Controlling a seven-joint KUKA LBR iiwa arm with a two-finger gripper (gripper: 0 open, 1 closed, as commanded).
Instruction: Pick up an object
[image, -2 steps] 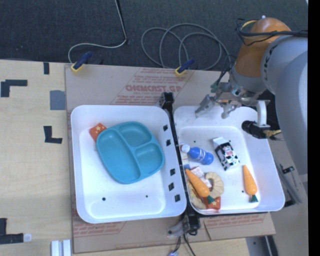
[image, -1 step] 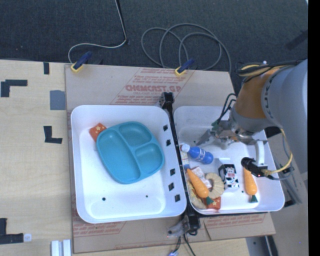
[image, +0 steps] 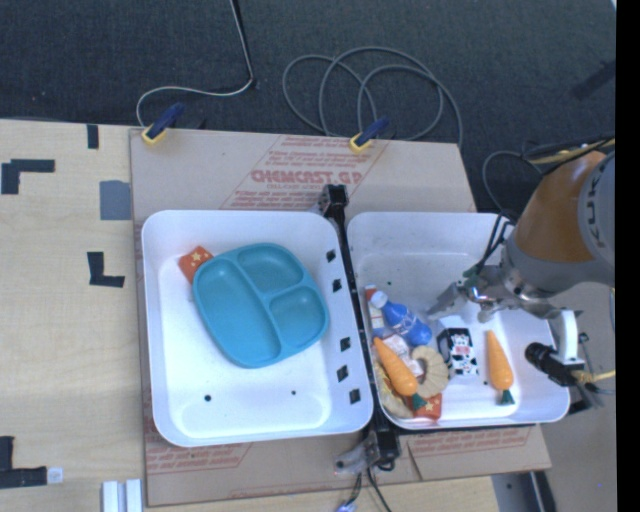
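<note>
Item 1: my claw (image: 462, 297), grip state impossible to tell, hung above the right bin (image: 420, 228), the toy pile (image: 412, 362) at its 7 o'clock, presumably lining up a pick.

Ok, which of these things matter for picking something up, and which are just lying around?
Job: gripper; right bin with bottle, two carrots, cow toy.
Lying about: left bin, blue plate, orange item under it, cables, clamps.
</note>
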